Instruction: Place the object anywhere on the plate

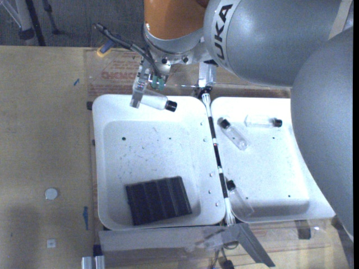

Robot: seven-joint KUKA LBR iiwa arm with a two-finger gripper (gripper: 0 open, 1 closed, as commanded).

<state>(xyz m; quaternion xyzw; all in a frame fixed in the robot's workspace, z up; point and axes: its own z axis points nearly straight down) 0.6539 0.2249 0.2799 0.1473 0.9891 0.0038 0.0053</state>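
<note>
A small vial (159,102) with a black cap hangs level over the back rim of the left bin (112,150). My gripper (141,98) reaches down from the orange-banded wrist and is shut on the vial's uncapped left end. The plate (158,200), a dark ridged rectangle, lies flat in the near part of the left bin, well below the gripper in the view and apart from it.
The right bin (280,172) holds two clear vials (233,134) (262,121) near its back. A third small capped piece (230,187) sits by the divider between the bins. The grey arm covers the upper right of the view. A cable (115,40) loops left of the wrist.
</note>
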